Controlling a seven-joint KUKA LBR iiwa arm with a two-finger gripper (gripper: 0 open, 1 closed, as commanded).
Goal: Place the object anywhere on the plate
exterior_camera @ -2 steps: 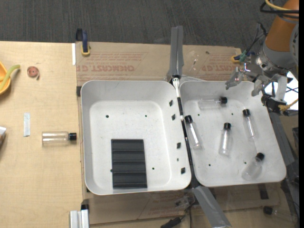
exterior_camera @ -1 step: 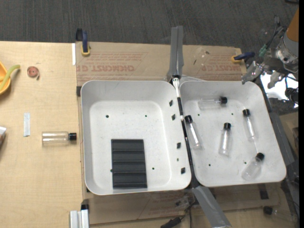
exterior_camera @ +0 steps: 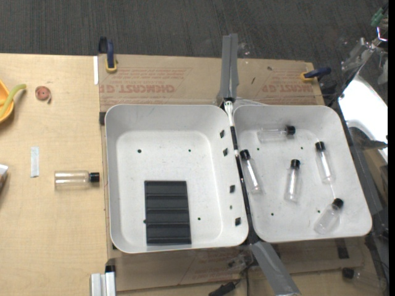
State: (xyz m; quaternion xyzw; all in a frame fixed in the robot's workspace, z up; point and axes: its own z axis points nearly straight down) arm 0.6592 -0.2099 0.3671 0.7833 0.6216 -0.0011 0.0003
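Note:
A black ribbed plate [exterior_camera: 166,213] lies flat in the near part of the left bin [exterior_camera: 123,134]. In the right bin [exterior_camera: 345,165] lie several clear vials with black caps. One vial [exterior_camera: 250,172] rests against the bin's left wall. Another vial [exterior_camera: 274,132] lies crosswise near the back. A third vial [exterior_camera: 291,182] is in the middle, with others to its right and at the near right corner. All the vials lie apart from one another.
A spare clear vial [exterior_camera: 75,177] lies on the wooden bench left of the bins, near a yellow object [exterior_camera: 6,100] and a small red disc [exterior_camera: 42,92]. Clamps [exterior_camera: 108,54] hold the cardboard behind the bins. A raised ridge [exterior_camera: 236,165] separates the two bins.

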